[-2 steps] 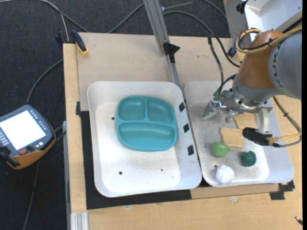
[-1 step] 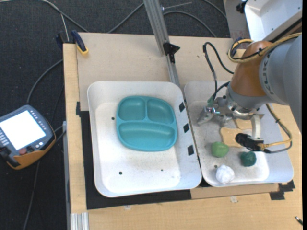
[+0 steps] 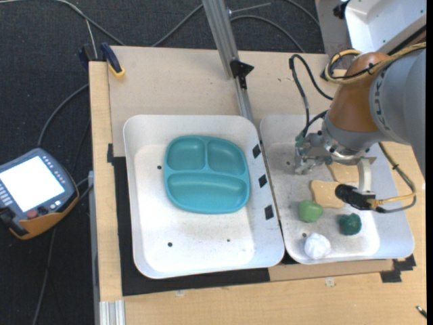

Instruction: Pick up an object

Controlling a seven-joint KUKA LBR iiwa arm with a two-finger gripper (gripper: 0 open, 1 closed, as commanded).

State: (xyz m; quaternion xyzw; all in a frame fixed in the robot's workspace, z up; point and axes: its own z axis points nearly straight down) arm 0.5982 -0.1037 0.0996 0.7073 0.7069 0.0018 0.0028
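The claw hangs low over the right bin; whether it is spread or pressed together I cannot tell. Nothing visibly sits in it. Toward the viewer from it lie a tan piece, a green ball, a dark green lump and a white object. Dropping straight down risks closing on bare floor, since these lie offset.

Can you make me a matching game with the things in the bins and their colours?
Things:
1. tray
2. ball
3. wad
4. slab

Colours:
A. white
B. tan
C. turquoise
D. light green

Pairs: 1-C, 2-D, 3-A, 4-B
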